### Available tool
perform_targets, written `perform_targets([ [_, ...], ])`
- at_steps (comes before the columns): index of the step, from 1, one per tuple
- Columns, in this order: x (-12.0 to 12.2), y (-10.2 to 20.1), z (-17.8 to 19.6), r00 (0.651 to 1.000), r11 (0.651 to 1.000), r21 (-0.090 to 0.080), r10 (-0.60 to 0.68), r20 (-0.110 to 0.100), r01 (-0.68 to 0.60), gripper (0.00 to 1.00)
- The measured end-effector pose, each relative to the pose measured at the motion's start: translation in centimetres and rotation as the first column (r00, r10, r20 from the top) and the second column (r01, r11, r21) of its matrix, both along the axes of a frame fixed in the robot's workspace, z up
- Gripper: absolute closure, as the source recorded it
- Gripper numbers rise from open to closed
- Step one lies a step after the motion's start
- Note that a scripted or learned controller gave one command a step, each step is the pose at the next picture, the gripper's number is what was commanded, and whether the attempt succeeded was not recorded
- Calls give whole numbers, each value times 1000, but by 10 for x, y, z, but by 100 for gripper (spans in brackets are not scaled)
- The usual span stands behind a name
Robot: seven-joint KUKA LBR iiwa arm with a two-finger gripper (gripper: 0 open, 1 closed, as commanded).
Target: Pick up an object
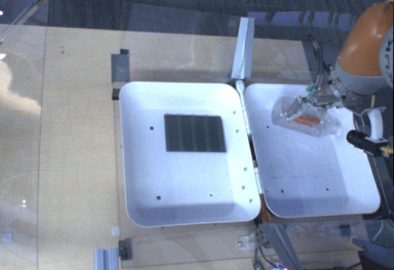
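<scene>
A clear plastic packet (294, 116) with an orange item inside lies in the back part of the right bin (320, 192). My gripper (315, 99) reaches in from the right and sits right at the packet's back right edge, low over it. The grey wrist and its orange band (363, 44) rise behind it. Whether the gripper touches or holds the packet cannot be made out. A flat dark ribbed rectangle (194, 133) lies in the middle of the left bin (184, 201).
The two white bins stand side by side, split by a thin ridge (249, 139). A metal bar (242, 47) rises behind the join. Black cable parts (364, 139) hang at the right bin's right edge. The wooden bench (68, 139) stretches to the left.
</scene>
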State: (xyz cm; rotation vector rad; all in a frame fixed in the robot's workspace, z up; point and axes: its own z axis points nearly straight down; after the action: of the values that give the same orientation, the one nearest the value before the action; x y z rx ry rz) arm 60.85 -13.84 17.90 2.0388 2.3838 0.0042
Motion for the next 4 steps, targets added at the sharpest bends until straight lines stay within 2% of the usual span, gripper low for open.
perform_targets([
  [1,20,0,-60,1000,1000,0,-1,2,1,0],
  [2,-56,7,-88,998,998,-2,65,10,-65,0],
  [3,-74,24,-87,982,982,-8,188,16,-188,0],
  [4,-33,48,-88,982,982,-4,187,14,-187,0],
])
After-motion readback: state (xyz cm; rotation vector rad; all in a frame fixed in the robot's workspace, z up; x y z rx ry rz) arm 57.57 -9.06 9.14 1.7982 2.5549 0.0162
